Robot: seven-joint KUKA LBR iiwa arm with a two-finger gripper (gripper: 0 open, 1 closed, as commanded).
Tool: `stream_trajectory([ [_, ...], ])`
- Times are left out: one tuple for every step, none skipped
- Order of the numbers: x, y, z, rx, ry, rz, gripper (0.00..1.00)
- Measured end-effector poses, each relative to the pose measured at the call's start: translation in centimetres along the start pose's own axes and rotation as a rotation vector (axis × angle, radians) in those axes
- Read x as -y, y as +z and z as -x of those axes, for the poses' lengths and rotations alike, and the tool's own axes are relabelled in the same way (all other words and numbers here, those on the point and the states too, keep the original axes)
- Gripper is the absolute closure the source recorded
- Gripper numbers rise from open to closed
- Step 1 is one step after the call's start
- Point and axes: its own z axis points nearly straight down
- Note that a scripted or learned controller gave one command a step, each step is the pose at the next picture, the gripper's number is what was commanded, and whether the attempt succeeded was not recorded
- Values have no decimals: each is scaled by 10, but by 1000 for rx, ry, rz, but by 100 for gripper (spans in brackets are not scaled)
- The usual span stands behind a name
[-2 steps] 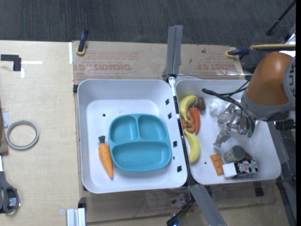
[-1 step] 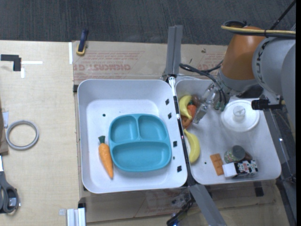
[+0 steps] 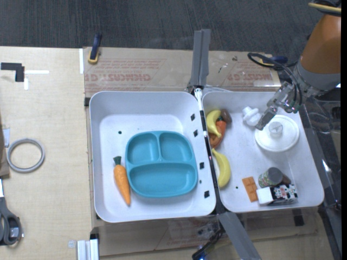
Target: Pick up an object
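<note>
Where end effector [image 3: 264, 122] overhangs white lid [image 3: 277, 132], finger state unreadable; arm [image 3: 321, 42] cut off right.

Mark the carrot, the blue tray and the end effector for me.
carrot [image 3: 122, 184]: camera view, middle of its orange body.
blue tray [image 3: 161, 163]: camera view, the divider between compartments.
end effector [image 3: 262, 124]: camera view, at its fingertips, over the right bin.

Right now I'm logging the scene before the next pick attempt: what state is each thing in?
Blue divided plate: flat in left bin, compartments bare.
Toy carrot: lying beside the plate's left edge.
Banana: lying at right bin's left wall.
White round lid: flat in right bin.
Gripper: low over right bin, beside the lid.
Tape roll: flat on bench.
</note>
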Motion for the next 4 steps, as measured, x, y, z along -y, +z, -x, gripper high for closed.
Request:
stream_trajectory([
  [13,94,-91,-5,47,-1,0],
  [40,94,-160,-6,67,-2,0],
  [40,85,-158,-5,69,-1,100],
  [1,-73,-188,-2,84,-1,100],
])
